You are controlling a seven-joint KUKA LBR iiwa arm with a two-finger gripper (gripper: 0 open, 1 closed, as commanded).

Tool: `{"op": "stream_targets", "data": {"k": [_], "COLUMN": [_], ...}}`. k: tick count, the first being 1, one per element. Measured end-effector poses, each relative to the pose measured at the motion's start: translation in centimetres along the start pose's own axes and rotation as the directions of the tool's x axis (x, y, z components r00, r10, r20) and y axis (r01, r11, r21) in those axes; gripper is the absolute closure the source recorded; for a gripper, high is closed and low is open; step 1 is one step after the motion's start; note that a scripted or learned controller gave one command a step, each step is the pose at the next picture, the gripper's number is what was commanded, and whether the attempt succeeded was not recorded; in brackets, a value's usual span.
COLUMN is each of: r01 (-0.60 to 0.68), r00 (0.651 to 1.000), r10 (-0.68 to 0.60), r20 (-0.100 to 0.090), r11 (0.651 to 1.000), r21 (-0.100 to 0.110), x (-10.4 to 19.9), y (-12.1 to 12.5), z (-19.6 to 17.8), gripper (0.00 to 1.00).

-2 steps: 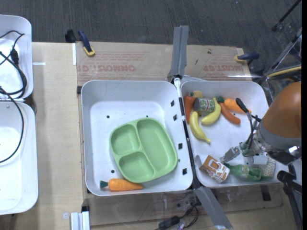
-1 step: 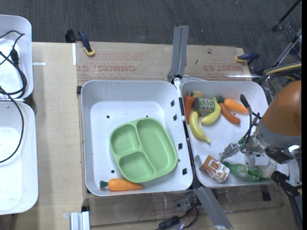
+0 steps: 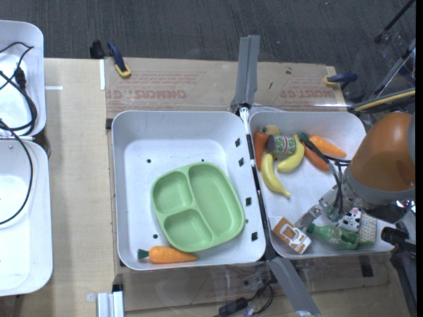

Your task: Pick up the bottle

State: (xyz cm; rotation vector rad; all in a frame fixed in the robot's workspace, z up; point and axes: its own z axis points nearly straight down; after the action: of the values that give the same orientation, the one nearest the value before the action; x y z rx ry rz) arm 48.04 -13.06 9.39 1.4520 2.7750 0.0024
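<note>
The gripper (image 3: 328,211) hovers low over the right bin (image 3: 353,123), just above the green bottle (image 3: 334,236) lying along its near wall, apparently mid-approach; whether its fingers are apart I cannot tell, so next comes descending squarely onto it.

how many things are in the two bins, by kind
carrots: 4, e.g.
bananas: 2, e.g.
green divided plate: 1
green bottle: 1
can: 1
small orange box: 1
total: 10
</note>
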Motion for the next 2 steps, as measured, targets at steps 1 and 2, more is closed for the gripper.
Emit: {"op": "stream_targets", "data": {"k": [1, 2], "r01": [-0.195, -0.350], "r00": [0.981, 0.937], "r10": [0.196, 0.350], "r20": [-0.007, -0.006], "r11": [0.981, 0.937], "r21": [0.007, 0.005], "x": [-1.71, -1.36], "y": [-1.52, -1.13], "z": [0.24, 0.17], "gripper": [0.00, 0.00]}}
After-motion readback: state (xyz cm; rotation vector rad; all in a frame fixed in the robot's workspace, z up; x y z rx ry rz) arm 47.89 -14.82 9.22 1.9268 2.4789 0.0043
